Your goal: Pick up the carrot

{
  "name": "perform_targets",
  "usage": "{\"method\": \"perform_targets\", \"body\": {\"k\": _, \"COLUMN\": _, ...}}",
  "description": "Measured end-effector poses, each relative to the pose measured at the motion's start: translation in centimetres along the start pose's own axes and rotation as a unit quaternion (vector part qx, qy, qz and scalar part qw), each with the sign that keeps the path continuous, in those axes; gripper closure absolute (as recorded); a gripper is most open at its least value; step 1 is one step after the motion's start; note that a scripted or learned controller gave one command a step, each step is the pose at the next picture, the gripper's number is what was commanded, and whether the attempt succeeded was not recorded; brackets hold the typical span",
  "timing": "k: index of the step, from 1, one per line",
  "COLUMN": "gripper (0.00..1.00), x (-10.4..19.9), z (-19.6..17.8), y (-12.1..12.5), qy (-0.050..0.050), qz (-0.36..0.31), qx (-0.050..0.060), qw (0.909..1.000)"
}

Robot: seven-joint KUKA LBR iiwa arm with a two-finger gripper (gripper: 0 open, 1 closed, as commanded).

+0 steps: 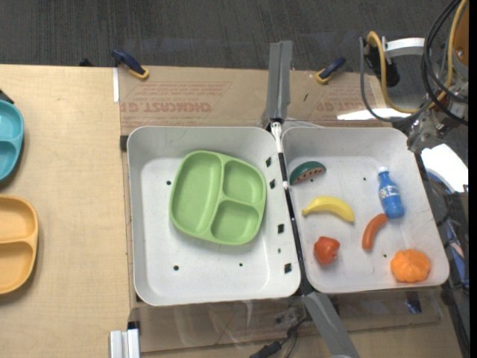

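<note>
The carrot (pixel 373 231), a short orange-red stick, lies slanted on the floor of the right bin (pixel 350 149), toward its right side. It sits just below a blue bottle (pixel 389 194) and above-left of an orange (pixel 411 265). My arm's wrist, hung with cables, hovers over the bin's far right corner, and the gripper (pixel 425 129) is a dark shape there, well above and right of the carrot. Nothing shows between it and the carrot.
The right bin also holds a banana (pixel 329 208), a watermelon slice (pixel 307 172) and a red pepper (pixel 326 250). A green divided plate (pixel 219 198) lies in the left bin (pixel 149 274). Teal (pixel 7 148) and yellow (pixel 15 245) plates sit at the far left.
</note>
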State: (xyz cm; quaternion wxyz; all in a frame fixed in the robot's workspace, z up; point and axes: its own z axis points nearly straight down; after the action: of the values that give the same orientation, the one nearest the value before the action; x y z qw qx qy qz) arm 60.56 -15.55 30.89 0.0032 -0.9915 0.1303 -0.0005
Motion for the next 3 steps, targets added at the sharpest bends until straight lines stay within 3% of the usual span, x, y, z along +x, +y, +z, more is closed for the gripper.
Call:
{"method": "perform_targets", "body": {"k": 1, "gripper": 1.0, "x": 1.3, "z": 0.0, "y": 2.7, "qy": 0.001, "qz": 0.003, "qx": 0.001, "qw": 1.0}}
{"method": "perform_targets", "body": {"k": 2, "gripper": 1.0, "x": 0.6, "z": 1.2, "y": 4.2, "qy": 0.001, "qz": 0.005, "qx": 0.001, "qw": 1.0}}
{"method": "perform_targets", "body": {"k": 3, "gripper": 1.0, "x": -0.9, "z": 7.1, "y": 4.5, "qy": -0.002, "qz": -0.018, "qx": 0.0, "qw": 0.9998}}
